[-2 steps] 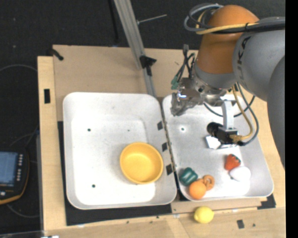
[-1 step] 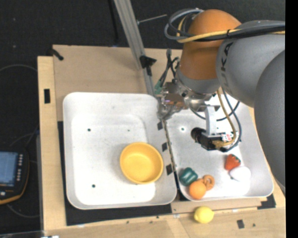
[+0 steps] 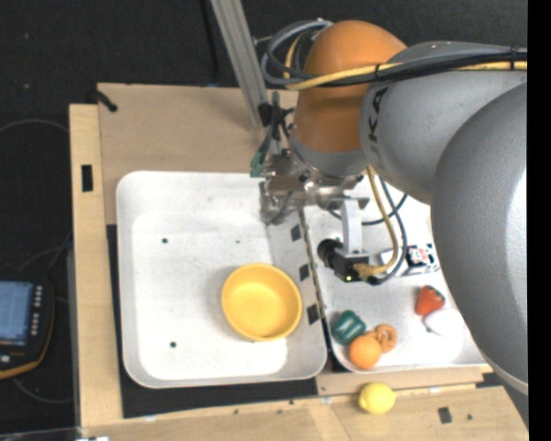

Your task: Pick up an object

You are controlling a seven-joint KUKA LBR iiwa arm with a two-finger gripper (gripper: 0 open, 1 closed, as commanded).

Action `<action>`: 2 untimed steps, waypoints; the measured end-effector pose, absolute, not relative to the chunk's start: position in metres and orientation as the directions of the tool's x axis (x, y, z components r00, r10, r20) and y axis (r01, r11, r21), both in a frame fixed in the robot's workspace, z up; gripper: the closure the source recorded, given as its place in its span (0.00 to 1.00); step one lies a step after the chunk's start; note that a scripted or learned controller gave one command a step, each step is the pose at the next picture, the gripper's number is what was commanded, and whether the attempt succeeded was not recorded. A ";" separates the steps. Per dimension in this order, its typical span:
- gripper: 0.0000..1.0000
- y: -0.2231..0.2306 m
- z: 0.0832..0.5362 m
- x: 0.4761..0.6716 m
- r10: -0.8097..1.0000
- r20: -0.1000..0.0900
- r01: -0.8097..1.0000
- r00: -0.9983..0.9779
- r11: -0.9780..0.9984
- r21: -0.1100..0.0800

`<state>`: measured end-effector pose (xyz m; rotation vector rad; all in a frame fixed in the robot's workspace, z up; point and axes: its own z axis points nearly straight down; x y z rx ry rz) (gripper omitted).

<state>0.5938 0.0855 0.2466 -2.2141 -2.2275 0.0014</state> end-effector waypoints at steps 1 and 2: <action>1.00 0.081 0.236 0.583 1.000 -0.003 1.000 0.002 -0.002 0.000; 1.00 0.087 0.234 0.581 1.000 -0.002 1.000 0.000 0.000 0.000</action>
